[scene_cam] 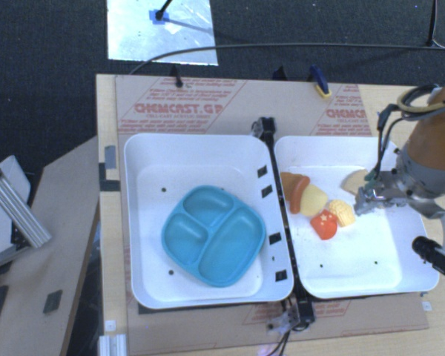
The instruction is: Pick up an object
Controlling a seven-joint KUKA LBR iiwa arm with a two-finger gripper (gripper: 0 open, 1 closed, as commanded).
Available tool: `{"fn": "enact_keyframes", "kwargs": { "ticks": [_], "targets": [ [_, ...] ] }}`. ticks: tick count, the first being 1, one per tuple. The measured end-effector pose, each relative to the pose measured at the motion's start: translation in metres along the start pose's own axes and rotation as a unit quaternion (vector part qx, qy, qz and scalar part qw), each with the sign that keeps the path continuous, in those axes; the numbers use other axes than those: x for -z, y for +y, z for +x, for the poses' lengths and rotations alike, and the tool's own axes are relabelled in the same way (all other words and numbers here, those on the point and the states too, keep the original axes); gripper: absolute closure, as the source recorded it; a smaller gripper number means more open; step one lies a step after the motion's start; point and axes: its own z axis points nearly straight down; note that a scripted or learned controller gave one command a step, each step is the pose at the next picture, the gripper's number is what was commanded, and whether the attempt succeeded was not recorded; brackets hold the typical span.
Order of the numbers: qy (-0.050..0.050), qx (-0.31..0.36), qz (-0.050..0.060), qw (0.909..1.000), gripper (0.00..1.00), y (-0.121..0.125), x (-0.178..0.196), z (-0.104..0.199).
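In the left bin [144, 199], a blue divided plate [213, 234].

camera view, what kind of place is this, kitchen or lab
Most likely a robot lab test bench, not a kitchen. Two white bins sit on a cardboard-covered bench, a robot arm reaches over toy food, and cables trail over dark carpet.

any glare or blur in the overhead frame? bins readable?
Camera view: the foil sheet on the dark floor is washed out by glare; both white bins are bright yet their contents read clearly; the blue divided plate is fairly sharp; the small food items are soft and merge together; the gripper is slightly blurred beside them.
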Motion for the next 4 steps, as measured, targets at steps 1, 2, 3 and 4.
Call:
{"fn": "enact_keyframes", "kwargs": {
  "ticks": [1,2,3,4],
  "targets": [
    [0.002,0.004,0.001,1.0,1.0,0.003,-0.003,0.063],
    [0.001,0.004,0.0,1.0,1.0,0.001,0.012,0.117],
    [0.001,0.004,0.0,1.0,1.0,0.005,0.023,0.166],
    [0.001,0.004,0.001,1.0,1.0,0.008,0.032,0.222]
  ]
}}
